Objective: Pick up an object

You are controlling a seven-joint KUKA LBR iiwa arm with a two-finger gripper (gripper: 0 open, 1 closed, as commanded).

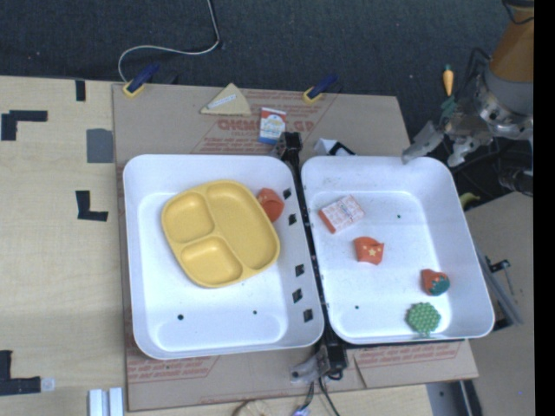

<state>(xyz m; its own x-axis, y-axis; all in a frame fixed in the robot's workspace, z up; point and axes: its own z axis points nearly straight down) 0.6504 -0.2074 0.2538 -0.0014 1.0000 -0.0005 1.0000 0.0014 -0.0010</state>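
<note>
Can't tell if the fingers on the gripper (438, 146) are spread or pressed together; it's hovering off the right bin (468, 232) near its top-right rim. The candidates sit well apart inside: orange-red block (369, 250), small packet (342, 213), green ball (423, 318). A sloppy descent could clip that rim. The ball probably rolls away.

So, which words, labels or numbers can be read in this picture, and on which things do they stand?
Red print on the brown cardboard sheet: too blurred to read.
Small red, white and blue carton: label too small to read.
Flat red and white packet: print too small to read.
</note>
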